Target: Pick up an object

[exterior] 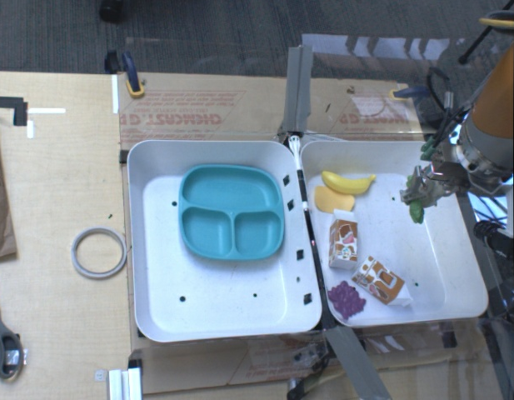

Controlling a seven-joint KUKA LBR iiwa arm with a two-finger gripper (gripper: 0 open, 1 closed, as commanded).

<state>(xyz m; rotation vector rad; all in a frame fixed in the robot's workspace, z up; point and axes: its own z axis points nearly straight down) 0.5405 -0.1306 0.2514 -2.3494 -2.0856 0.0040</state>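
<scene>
Far left of the gripper, on the bench: a roll of tape (99, 252), lying flat. Nearer, in the left bin (148, 223): a teal divided plate (232, 212), three compartments facing up. Closer still, in the right bin (456, 282): a yellow banana (348, 182) with a pale orange piece (333, 199) just beside it, a small carton (344, 242) below these, a purple grape bunch (347, 299) and a second, tipped-over carton (382, 281) toward the near rim. At the right, above that bin's right side: the gripper (423, 194), pointing down, closed on a small green object (417, 212) that hangs between the fingertips, clear of the cartons and well apart from the banana.
</scene>
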